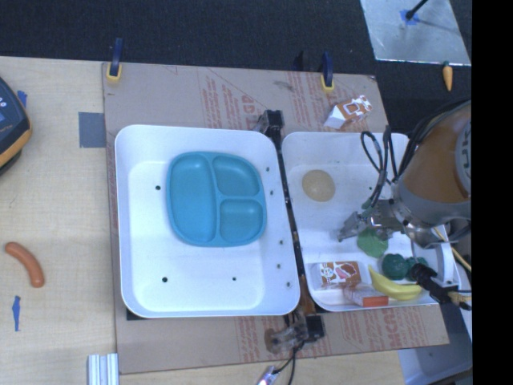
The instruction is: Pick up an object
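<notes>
My gripper (353, 228) is low inside the right bin (345, 155), its grey fingers pointing toward the bin's middle; I cannot tell from here how they stand, and I see nothing between them. Just beside it on the arm's side lies a light green object (371, 242), with a darker green one (395, 265) next to that. A yellow banana (394, 287) curves along the near edge of the same bin, touching the dark green piece. Left of the banana sits a small carton with a red and white label (337, 273), and a thin orange-red item (373, 301) lies just below the banana's tip. Farther back in the bin, apart from the gripper, rests a round tan cookie-like disc (318, 186).

The left bin (140, 215) holds a blue divided plate (216, 198) with three compartments. Behind the right bin, on the cardboard sheet (200, 103), lies another small carton (349, 112). Well off to the left, on the wooden bench (48, 215), I see a toy sausage (26, 263).
</notes>
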`<act>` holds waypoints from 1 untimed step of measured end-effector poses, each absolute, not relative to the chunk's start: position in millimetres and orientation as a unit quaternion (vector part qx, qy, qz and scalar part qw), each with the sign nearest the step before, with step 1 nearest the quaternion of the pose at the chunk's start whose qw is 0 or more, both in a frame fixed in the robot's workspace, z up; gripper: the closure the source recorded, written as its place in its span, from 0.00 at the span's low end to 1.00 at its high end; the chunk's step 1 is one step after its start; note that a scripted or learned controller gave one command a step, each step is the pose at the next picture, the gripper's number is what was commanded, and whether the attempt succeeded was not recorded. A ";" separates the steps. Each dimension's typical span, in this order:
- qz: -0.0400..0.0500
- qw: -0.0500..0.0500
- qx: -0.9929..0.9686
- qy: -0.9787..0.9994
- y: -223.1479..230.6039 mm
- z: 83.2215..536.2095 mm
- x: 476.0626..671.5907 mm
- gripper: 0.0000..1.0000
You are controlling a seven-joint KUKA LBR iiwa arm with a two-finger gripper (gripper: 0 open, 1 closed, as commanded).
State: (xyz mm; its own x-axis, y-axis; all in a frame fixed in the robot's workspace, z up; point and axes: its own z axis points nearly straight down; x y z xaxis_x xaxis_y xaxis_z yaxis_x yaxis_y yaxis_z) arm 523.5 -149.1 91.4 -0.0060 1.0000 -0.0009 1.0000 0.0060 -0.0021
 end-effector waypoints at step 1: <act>0.001 0.000 -0.705 -0.710 -150.7 102.1 523.7 1.00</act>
